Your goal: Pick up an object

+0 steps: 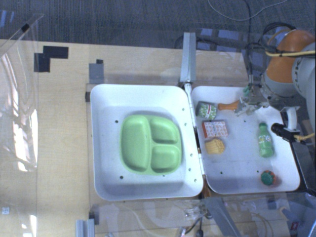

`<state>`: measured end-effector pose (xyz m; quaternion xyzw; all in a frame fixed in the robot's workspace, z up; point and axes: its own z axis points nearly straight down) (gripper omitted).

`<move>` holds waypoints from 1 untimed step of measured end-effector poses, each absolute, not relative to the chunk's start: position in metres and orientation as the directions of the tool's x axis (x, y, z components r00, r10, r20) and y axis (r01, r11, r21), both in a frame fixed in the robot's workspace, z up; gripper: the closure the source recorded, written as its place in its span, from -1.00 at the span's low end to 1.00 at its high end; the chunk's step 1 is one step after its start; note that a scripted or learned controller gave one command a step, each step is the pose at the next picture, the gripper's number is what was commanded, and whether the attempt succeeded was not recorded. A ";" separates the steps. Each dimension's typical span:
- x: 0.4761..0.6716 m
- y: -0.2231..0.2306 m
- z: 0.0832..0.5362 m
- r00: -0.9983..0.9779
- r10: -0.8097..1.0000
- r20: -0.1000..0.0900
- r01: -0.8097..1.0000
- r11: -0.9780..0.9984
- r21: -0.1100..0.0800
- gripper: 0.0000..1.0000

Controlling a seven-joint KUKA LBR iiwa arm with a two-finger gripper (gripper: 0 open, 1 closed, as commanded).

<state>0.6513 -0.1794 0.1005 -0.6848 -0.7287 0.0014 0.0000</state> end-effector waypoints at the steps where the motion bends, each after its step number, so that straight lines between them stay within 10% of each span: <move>1: 0.671 -0.136 0.226 -0.096 0.995 -0.002 0.995 0.096 0.004 1.00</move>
